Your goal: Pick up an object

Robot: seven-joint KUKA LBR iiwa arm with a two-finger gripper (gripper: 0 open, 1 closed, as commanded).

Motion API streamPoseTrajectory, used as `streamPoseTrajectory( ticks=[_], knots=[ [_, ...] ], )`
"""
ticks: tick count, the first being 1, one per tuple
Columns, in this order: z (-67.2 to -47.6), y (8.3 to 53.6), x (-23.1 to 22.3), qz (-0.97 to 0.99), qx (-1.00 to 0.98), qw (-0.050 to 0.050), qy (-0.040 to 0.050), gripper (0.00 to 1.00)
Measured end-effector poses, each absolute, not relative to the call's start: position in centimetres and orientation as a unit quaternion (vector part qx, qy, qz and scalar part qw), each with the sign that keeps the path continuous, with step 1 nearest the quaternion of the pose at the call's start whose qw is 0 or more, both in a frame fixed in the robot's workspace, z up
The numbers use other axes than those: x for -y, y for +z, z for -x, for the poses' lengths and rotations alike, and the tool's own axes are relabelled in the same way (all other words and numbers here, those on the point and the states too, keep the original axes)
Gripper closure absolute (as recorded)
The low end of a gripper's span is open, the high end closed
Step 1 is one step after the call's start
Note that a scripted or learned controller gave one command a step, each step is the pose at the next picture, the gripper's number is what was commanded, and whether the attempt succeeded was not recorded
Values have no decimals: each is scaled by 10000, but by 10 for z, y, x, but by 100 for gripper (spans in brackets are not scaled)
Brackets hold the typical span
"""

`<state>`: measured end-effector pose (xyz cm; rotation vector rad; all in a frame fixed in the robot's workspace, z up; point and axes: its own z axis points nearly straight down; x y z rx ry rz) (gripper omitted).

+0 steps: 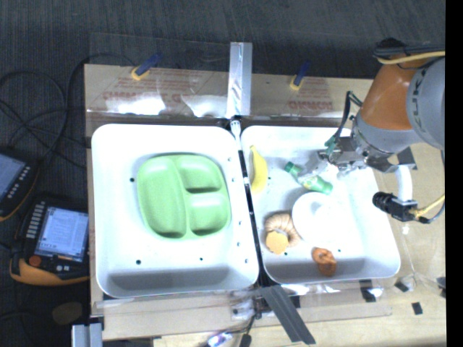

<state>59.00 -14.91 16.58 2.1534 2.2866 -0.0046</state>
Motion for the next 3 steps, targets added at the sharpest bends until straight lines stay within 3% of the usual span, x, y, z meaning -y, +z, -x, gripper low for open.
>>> streamPoseTrajectory(
  ticks=[1,2,3],
  knots=[
    [-617,89,157,-5253,-8509,45,13,0],
    [-619,100,156,-5258,-8505,66,36,100],
    [-669,188,140,-6935,-7205,9,-17,100]
  ],
)
